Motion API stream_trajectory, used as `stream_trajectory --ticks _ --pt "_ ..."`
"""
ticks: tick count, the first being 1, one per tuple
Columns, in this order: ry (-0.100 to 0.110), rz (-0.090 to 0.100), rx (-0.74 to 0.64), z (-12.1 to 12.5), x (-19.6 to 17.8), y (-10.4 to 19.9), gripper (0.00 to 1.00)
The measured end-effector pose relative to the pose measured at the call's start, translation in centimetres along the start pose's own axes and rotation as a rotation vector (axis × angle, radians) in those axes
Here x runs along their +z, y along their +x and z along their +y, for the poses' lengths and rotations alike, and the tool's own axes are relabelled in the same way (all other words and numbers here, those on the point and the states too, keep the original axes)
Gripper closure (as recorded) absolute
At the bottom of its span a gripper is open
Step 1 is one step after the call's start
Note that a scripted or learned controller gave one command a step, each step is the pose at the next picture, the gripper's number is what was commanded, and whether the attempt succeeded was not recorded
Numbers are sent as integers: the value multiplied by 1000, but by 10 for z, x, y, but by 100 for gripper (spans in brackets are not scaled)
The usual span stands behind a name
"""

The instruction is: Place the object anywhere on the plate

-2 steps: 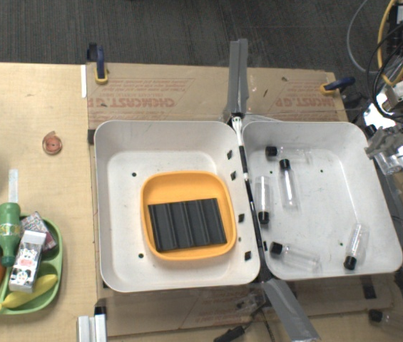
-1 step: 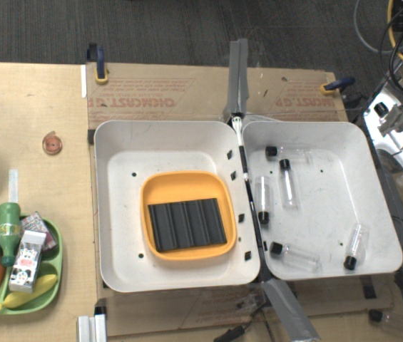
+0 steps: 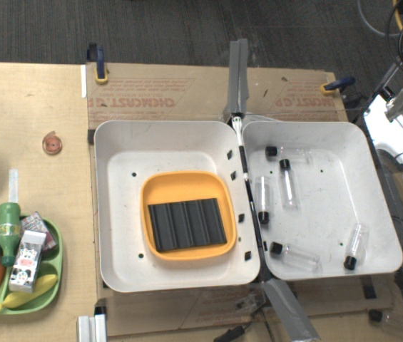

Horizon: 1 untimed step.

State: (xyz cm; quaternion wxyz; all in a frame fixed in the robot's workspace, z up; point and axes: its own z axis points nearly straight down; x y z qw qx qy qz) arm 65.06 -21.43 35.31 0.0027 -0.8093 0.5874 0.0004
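Five clear vials with black caps are lying scattered in the right bin (image 3: 372, 155): one vial (image 3: 287, 182) near the middle, others along the divider and the front wall. The orange plate (image 3: 187, 184), carrying a black ribbed slab (image 3: 187, 224), is sitting in the left bin (image 3: 115, 155). Judging by this, picking is not yet begun; the next move calls for reaching down onto a vial. I cannot tell the claw's state or its place relative to the vials.

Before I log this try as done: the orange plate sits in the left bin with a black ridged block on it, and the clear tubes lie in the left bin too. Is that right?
Not quite. The orange plate does sit in the left bin with the black ridged block on it, but the clear tubes lie in the right bin, as the camera view shows.
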Motion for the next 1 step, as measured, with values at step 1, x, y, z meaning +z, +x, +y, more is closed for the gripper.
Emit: stream_trajectory --ticks 1 --pt "-1 -1 -249 39 -75 -16 100"
